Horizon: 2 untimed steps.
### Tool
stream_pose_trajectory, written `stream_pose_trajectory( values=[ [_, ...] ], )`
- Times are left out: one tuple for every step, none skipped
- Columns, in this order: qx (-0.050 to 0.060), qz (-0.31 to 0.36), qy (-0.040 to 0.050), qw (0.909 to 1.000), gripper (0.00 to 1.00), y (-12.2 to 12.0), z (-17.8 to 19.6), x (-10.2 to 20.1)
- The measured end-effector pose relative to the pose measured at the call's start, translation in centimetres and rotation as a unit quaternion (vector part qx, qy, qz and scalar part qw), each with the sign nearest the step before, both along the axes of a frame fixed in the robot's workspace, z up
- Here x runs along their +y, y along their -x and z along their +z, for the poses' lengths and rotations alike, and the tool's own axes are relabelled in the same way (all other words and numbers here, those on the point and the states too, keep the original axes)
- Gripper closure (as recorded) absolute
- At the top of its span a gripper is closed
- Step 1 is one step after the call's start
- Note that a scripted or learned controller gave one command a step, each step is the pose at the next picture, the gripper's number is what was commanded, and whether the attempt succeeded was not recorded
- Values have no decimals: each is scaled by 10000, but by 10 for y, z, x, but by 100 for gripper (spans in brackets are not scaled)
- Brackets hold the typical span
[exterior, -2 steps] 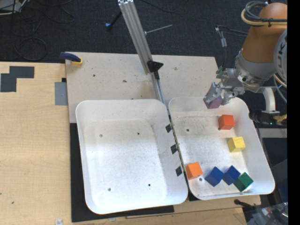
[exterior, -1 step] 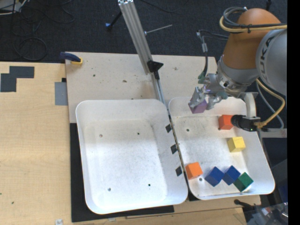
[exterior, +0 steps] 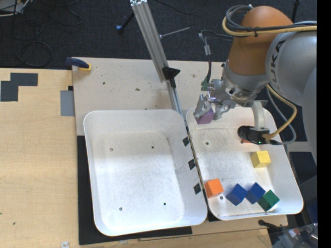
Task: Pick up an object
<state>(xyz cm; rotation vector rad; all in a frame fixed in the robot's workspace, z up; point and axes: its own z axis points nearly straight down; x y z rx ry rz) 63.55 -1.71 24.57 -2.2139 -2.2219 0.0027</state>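
Purple block (exterior: 205,117): small, mauve, blunt-cornered | clamped between fingers of gripper (exterior: 206,113) | raised over far edge of right bin (exterior: 289,190) | elsewhere in bin: orange cube (exterior: 213,187), yellow cube (exterior: 260,158)

6 blocks (exterior: 261,158), 2 bins (exterior: 103,138)

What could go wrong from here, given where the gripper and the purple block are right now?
1. The purple block sits at the tip of the gripper; a shallow hold could let it slip back into the right bin.
2. It hangs near the divider between the bins, so a drop might bounce off the rim.
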Motion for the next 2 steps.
stream_pose_trajectory(
  values=[
    [-10,5,2,10000,100,-8,2,55],
    [-9,-3,4,10000,100,-6,0,99]
  ],
)
